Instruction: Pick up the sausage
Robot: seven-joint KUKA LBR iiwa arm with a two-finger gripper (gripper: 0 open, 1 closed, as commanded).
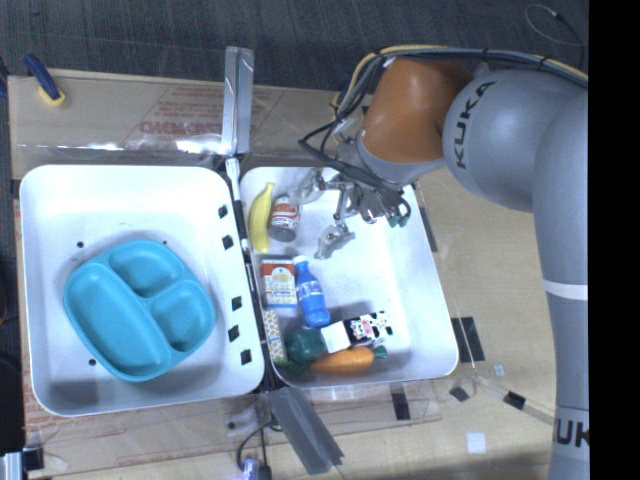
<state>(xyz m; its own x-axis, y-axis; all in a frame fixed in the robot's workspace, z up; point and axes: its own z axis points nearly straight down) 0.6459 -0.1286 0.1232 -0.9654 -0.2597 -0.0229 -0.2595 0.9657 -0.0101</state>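
My gripper [340,230] hangs w/ nothing held, finger spread unclear, beside the brownish stubby sausage [284,219]. Risk: yellow plastic banana [260,216] touches it, so I grab both.

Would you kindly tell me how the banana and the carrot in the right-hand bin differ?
The banana is yellow; the carrot is orange. The banana lies lengthwise against the bin's left wall at the far end; the carrot lies crosswise along the near wall. The banana curves gently, whereas the carrot is straighter and tapers, with a green top beside it. Both are elongated food items resting in the right bin, apart from the claw.
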